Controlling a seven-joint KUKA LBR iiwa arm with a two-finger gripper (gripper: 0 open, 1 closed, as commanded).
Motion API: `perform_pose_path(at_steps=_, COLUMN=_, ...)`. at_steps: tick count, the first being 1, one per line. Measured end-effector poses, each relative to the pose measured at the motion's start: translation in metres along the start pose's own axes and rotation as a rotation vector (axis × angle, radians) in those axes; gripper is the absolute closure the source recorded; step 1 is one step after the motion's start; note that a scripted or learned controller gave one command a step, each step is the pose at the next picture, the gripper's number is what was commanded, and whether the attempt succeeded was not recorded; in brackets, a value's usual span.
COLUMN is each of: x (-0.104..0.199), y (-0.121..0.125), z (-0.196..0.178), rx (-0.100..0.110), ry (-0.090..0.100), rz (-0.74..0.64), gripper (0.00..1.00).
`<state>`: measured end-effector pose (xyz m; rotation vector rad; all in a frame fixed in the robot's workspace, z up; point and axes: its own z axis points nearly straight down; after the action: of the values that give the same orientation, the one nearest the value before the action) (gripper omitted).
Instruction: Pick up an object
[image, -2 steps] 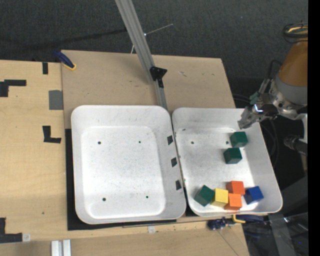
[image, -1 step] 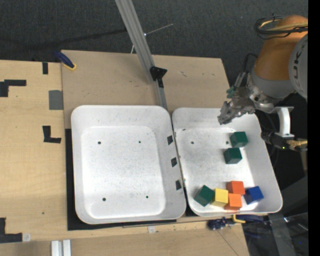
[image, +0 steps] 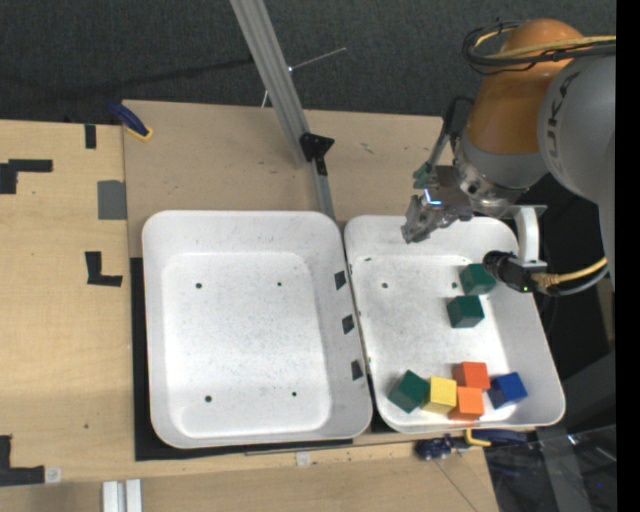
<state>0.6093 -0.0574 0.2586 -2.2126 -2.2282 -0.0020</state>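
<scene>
I see my gripper (image: 420, 226) over the far edge of the right bin (image: 400, 400), holding nothing I can see, and the blocks, like the near green cube (image: 465, 312), sit deeper in that bin, so I think it could drop down and grab only air.

Readable text: none, folks, nothing legible anywhere.
Labels or brands: none can be made out.
Numbers or signs: none readable.
</scene>
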Motion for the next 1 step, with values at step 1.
perform_pose_path(at_steps=1, x=0.0422, y=0.0127, z=0.0043, rx=0.001, ry=-0.001, rz=0.002, gripper=1.0)
